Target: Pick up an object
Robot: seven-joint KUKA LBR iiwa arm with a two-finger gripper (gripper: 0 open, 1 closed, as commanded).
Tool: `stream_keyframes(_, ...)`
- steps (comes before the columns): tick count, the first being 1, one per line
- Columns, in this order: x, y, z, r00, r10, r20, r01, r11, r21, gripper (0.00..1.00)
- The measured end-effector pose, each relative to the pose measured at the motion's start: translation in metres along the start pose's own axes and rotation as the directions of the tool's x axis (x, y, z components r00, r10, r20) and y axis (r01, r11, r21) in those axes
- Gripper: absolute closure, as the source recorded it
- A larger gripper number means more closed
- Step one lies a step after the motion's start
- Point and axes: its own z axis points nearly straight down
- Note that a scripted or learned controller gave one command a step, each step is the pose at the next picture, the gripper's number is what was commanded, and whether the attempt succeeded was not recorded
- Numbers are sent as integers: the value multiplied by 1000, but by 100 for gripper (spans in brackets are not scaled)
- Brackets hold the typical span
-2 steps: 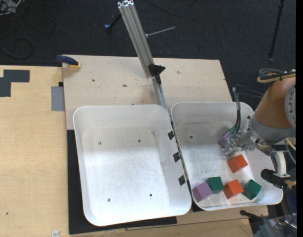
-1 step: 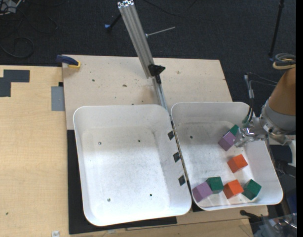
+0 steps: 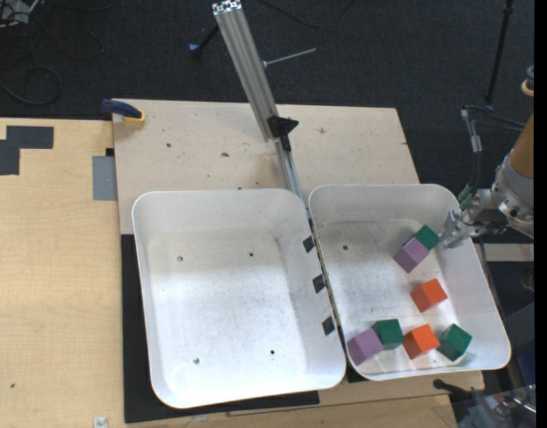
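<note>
Claw at right bin rim, beside green cube.

You've got two white bins: the left bin has faint dark speckling on its floor, and the right bin is white too. In the right one there's a green cube touching a purple cube, an orange-red cube, a dark green cube, a second purple cube, a second orange cube and a third green cube. The bench top is pale wood with dark spots. The rail is silver with a black-and-white checker tip. The clamp is blue and yellow.
</note>
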Motion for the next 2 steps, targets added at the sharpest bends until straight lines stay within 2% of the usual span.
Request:
stream_keyframes(1,-1,1,-38,1000,-2,-1,2,1000,2,100)
stream_keyframes(2,42,-2,-37,1000,-3,-4,3,1000,8,100)
